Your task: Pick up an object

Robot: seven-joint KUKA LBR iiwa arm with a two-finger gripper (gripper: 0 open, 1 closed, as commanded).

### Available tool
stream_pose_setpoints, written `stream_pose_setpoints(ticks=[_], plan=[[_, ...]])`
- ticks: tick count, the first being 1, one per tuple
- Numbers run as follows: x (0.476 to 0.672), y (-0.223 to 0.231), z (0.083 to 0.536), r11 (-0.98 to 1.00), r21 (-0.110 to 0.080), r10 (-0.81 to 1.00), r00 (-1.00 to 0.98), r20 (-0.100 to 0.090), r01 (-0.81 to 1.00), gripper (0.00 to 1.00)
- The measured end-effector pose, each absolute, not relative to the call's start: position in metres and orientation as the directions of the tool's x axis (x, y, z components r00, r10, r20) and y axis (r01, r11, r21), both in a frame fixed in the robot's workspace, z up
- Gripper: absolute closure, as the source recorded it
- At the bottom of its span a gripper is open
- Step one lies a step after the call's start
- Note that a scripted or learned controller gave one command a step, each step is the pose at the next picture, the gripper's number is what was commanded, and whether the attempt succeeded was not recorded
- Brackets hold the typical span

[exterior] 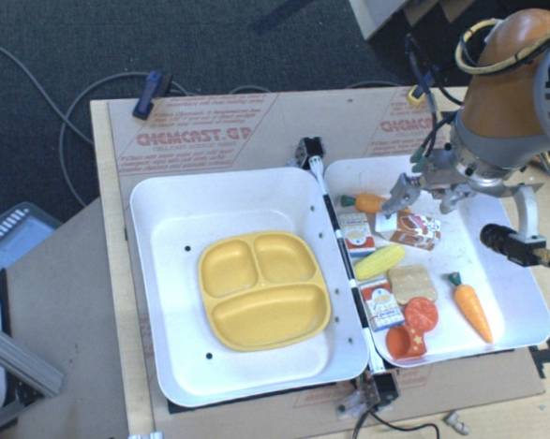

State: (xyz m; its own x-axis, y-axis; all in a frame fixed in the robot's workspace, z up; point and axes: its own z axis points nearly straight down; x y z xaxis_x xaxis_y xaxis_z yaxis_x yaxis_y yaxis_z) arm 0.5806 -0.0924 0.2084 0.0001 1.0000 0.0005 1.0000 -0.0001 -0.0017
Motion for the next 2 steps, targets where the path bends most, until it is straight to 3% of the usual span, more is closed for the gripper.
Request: stream_pose_setpoints(ticks=[1,2], plan=[[0.644,-0.076,0.185,0.001,0.002,1.0,-0.001,0.0,1.0,0.0],[0.667,-0.048,0.185,0.001,0.003,1.0,-0.001,0.0,1.0,0.0]])
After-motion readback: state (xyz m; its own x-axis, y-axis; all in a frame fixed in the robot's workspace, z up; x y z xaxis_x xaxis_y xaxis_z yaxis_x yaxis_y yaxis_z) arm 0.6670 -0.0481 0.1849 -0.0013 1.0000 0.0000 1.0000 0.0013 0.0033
